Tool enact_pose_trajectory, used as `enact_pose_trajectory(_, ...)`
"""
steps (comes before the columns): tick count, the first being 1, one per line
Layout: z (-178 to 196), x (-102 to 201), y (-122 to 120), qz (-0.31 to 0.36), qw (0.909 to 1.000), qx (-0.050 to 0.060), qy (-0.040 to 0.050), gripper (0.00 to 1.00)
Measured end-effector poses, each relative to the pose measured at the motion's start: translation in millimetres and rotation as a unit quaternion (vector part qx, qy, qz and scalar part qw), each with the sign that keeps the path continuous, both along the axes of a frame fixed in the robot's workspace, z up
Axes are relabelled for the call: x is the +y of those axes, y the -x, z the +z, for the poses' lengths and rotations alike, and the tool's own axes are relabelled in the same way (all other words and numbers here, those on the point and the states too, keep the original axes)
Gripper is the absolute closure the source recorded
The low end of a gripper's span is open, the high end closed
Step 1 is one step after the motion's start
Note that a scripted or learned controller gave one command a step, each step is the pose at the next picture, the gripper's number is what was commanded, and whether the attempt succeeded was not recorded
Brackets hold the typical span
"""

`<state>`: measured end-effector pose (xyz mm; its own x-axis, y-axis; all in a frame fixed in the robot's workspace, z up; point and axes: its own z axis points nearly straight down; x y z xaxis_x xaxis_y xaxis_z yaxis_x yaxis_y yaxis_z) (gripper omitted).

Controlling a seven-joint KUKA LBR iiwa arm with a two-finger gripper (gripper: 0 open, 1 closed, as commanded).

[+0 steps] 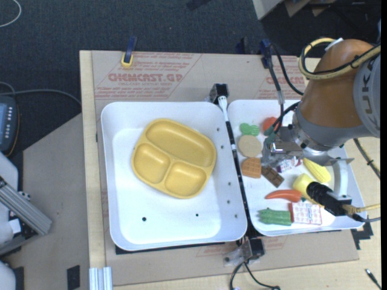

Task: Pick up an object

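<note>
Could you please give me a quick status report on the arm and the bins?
Gripper low over right bin, among the toy food. Nothing seen held. Yellow divided plate alone in left bin.

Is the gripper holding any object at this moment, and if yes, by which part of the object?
It cannot be told. The gripper is low in the right bin, above the small toy items, but no item shows between its fingers.

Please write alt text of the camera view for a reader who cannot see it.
A grey and orange robot arm reaches from the right over the right bin, its tool low among small toy foods. The left bin holds a yellow divided tray.
</note>
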<state>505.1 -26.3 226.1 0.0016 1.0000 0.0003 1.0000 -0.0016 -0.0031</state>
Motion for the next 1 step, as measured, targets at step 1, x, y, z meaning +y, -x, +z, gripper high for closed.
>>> enact_pose_trajectory(1, -11.7, 10.3, -0.7, 0.001, 1.0, 0.0, -0.0003, 1.0)
